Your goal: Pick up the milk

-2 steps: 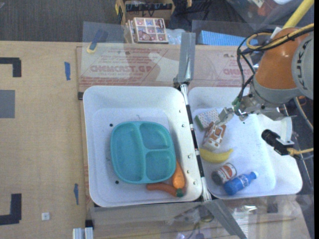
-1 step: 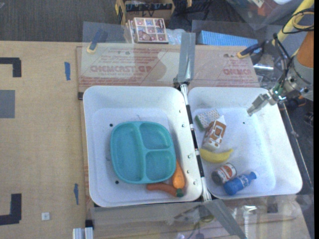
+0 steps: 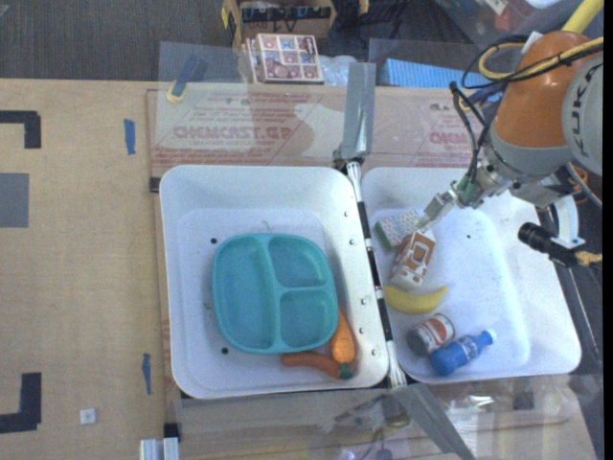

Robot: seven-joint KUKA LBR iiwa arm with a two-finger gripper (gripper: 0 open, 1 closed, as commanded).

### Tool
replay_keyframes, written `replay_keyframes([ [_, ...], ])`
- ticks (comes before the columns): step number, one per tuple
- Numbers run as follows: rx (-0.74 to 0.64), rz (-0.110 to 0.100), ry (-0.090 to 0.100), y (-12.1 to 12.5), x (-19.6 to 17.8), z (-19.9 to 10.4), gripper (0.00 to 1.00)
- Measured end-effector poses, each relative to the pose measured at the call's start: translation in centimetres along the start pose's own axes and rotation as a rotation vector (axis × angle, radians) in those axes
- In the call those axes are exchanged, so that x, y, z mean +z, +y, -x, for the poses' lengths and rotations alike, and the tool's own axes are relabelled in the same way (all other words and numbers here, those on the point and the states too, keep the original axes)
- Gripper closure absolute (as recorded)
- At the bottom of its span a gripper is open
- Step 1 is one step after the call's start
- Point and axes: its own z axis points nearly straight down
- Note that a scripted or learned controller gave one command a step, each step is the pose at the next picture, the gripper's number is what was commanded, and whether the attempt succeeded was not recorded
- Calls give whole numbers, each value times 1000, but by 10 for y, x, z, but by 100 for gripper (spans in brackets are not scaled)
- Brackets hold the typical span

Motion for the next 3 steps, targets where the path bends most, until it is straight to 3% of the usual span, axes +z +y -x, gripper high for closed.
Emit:
replay_keyframes([
  [1,0,32,-20,-18,32,-32,0],
  [2,-125,52,-44,-32,38,-41,0],
  [3,74,58,-37,-53,38,-52,0],
])
